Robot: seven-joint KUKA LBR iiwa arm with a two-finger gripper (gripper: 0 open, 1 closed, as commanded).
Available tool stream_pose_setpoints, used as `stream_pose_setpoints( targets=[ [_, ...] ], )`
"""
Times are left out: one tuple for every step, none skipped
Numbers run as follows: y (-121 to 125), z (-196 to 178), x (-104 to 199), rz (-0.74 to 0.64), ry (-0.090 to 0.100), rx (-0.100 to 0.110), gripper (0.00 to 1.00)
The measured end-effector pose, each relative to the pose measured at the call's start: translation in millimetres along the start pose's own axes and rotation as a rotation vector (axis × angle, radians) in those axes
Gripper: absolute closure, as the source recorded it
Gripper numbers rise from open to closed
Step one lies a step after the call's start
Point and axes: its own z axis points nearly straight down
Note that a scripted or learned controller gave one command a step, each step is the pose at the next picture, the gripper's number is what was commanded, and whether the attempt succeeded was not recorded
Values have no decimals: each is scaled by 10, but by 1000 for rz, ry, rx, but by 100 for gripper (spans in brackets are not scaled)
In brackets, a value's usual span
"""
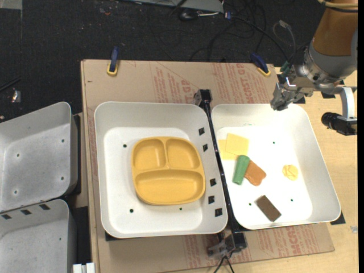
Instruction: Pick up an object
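Objects in bin; board lettering unreadable

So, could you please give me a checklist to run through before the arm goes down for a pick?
1. Gripper above the right bin: ok, at its far rim.
2. Gripper over an object: not ok, none beneath it.
3. Jaws open: cannot tell.
4. Gripper carrying nothing: ok.
5. Targets standing apart: ok for the brown block and yellow round piece; not ok for the green piece, touching the orange piece.
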Motion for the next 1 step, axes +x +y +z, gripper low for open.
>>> stream_pose_setpoints(
  targets=[
    [-228,157,484,-3,3,11,100]
  ],
)
